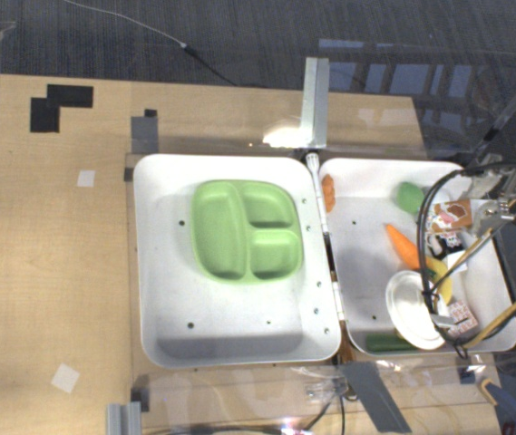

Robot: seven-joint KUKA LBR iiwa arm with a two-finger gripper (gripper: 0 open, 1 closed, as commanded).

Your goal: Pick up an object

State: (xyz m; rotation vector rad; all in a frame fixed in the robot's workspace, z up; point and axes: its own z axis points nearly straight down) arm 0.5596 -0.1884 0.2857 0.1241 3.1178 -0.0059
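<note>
Left bin [162, 243] holds a green tray [244, 229] (margins bare); right bin [366, 188] crowds carrot [403, 246], bowl [412, 311] under pincer [448, 243], grip unreadable.

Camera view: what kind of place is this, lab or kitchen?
Most likely a robotics lab test bench: two white bins set side by side on a wooden bench, toy-like items such as a green divided tray and a carrot, and loose cabling.
</note>
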